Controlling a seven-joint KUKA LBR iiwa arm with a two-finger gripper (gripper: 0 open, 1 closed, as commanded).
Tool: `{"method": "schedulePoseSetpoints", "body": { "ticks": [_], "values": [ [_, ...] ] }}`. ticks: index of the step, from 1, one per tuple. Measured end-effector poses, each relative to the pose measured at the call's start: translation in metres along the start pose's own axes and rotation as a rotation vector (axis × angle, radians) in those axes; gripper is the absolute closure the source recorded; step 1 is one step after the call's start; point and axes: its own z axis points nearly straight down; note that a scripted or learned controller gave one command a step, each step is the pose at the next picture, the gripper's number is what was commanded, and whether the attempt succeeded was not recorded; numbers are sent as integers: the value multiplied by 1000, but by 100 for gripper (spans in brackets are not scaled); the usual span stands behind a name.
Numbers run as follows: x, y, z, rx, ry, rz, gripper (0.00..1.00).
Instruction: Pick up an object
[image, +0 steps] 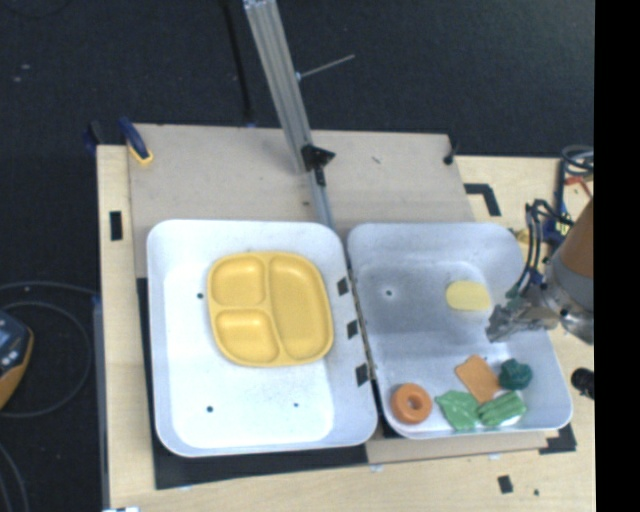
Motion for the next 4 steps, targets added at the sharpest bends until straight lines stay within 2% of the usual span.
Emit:
{"method": "schedulePoseSetpoints", "body": {
  "ticks": [2,4],
  "values": [
    [1,3,-76,0,0,-1,100],
    [96,26,-67,2,2,-4,100]
  ]
}}
